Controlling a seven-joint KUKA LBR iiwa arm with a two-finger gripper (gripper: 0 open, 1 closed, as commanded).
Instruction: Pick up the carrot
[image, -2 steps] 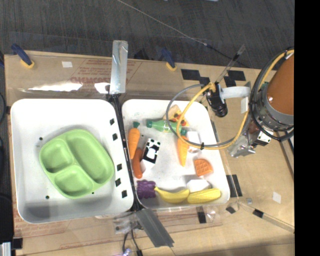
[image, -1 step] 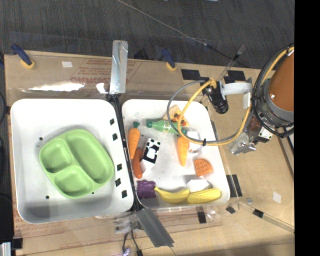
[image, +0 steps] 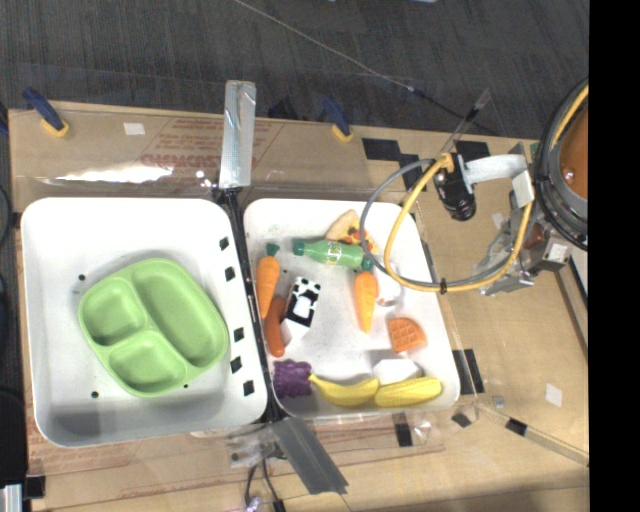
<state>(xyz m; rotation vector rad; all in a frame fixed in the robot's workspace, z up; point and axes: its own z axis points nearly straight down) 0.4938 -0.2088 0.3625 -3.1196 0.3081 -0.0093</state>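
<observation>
Beyond the banana (image: 345, 388), the carrot (image: 366, 298) lies mid-bin, just below the green bottle (image: 333, 253). We judge it light, stiff and slick, best pinched across its thick middle. The hand (image: 508, 268) hangs outside the right bin (image: 452, 372); we cannot tell its opening.

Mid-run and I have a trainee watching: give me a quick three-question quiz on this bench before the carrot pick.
1. True or false: the carrot lies in the right bin, not on the green plate.
2. Which thing lies closest to the right bin's lower wall in the camera view? A) green bottle B) banana C) pizza slice
3. Fill in: the gripper hangs outside both bins, to the ____ of the right bin in the camera view.

Key: 1 true; 2 B; 3 right.
</observation>
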